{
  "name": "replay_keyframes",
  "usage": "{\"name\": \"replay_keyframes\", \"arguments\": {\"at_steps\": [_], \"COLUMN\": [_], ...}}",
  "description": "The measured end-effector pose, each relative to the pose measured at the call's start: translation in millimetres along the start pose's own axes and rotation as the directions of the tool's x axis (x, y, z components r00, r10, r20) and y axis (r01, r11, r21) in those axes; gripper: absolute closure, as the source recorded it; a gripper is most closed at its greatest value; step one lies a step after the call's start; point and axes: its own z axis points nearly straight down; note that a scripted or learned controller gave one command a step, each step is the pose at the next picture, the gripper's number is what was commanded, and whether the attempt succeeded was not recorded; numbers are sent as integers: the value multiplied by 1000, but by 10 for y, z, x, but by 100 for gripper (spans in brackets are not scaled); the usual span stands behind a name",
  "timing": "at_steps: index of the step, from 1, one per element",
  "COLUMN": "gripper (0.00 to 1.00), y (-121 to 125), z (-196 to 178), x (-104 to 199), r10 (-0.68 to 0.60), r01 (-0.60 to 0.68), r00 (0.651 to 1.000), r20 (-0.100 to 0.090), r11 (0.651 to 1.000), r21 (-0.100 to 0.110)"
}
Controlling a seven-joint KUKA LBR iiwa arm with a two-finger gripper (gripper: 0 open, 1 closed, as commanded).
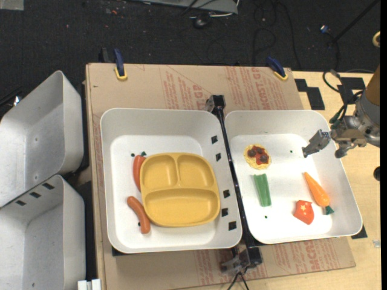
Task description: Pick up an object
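Observation:
The right bin [290, 237] holds a small round tart with dark red topping [257, 156], a green stick [262, 190], an orange carrot [317, 190] and a red pepper piece [304, 211]. My gripper [328, 148] hangs over the bin's upper right corner, above and to the right of the carrot. It is open, its two dark fingers spread apart with nothing between them.
The left bin [115, 162] holds a yellow divided tray [179, 189], with a red chili [138, 169] and a brown sausage [139, 214] along the tray's left side. Two more white bins [36, 138] stand off the bench at the left.

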Motion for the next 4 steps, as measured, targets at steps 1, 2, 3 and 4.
{"name": "replay_keyframes", "arguments": {"at_steps": [1, 2, 3, 4], "gripper": [0, 0, 0, 0], "y": [27, -47, 4, 3], "z": [-70, 396, 881, 1417], "x": [7, 26, 106, 113], "r10": [-4, -1, -5, -1], "r01": [4, 1, 5, 1], "r00": [1000, 1000, 1000, 1000], "r20": [3, 2, 1, 1], "r11": [1000, 1000, 1000, 1000], "r21": [-13, -9, -8, -8]}}
